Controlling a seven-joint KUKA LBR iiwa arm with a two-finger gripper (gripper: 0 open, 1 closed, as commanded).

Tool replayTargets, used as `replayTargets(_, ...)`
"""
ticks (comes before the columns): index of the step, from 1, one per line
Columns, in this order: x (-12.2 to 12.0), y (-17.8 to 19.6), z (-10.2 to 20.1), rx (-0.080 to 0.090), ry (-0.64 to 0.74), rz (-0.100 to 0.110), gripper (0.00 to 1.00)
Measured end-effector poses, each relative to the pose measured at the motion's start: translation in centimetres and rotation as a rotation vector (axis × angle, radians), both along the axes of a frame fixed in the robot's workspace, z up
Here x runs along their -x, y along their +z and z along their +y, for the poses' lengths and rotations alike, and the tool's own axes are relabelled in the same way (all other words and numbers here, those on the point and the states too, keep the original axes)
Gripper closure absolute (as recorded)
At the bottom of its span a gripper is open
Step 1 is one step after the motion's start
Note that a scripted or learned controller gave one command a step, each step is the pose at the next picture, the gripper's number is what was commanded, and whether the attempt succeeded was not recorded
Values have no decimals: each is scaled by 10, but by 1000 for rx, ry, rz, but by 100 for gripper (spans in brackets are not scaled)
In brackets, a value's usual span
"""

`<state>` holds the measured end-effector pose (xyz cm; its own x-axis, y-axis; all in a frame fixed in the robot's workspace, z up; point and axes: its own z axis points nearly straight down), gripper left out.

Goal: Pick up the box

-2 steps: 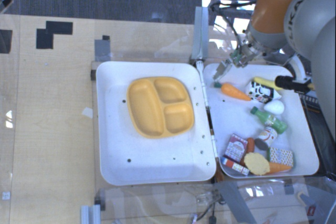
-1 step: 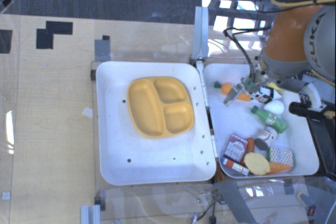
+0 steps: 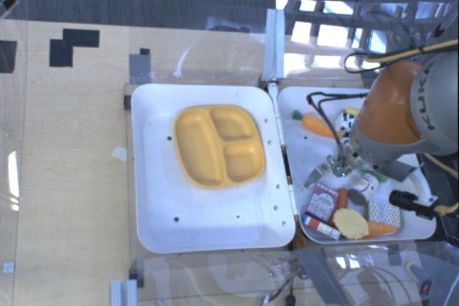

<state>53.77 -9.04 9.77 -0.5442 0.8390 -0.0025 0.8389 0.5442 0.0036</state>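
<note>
- The grey arm with its orange band (image 3: 387, 111) is reaching in from the right and hanging over the right-hand shallow white bin (image 3: 297, 105).
- The two-finger gripper (image 3: 337, 167) is pointing down into that bin, above the clutter; whether it is gripping anything cannot be told from this slant, since the wrist is covering most of it.
- The small red and white cardboard box (image 3: 323, 203) is lying flat in the near part of the right bin, just below and left of the gripper, apparently apart from it.
- A pale yellow round food piece (image 3: 351, 223) is resting against the box's right side, and an orange carrot-shaped toy (image 3: 319, 126) is lying near the bin's far wall.
- A yellow three-compartment plastic tray (image 3: 219, 145) is sitting in the left-hand white bin (image 3: 154, 226).
</note>
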Motion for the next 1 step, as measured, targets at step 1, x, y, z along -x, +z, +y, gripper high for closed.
replayTargets(1, 45, -8, 0, 2, 40, -14, 0)
